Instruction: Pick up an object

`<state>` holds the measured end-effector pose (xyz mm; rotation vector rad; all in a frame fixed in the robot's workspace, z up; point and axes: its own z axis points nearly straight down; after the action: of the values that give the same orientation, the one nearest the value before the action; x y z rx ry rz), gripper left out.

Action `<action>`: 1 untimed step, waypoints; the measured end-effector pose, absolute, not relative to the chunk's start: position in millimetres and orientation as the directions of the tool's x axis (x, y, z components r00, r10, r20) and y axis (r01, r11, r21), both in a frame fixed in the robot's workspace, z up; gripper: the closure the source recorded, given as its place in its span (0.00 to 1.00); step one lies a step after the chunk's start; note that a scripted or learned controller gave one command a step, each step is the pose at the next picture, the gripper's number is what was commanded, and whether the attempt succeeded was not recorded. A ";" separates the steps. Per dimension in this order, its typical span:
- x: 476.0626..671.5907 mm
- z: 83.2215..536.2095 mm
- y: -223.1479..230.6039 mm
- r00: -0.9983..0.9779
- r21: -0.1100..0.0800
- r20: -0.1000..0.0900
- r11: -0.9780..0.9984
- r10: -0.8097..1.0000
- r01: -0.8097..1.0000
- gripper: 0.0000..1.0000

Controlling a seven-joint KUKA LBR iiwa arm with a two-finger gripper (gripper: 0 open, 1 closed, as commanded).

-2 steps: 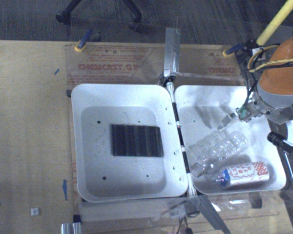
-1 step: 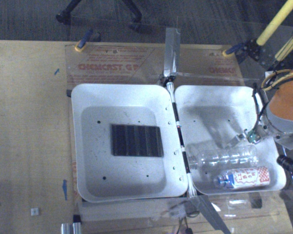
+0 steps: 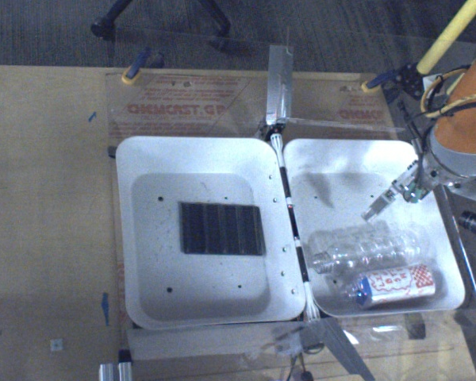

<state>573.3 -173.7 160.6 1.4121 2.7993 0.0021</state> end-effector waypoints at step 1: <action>571.7 166.8 -179.4 -0.625 0.004 -0.006 0.625 0.781 0.781 0.00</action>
<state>571.7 -179.4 166.8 1.3579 2.8254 0.0019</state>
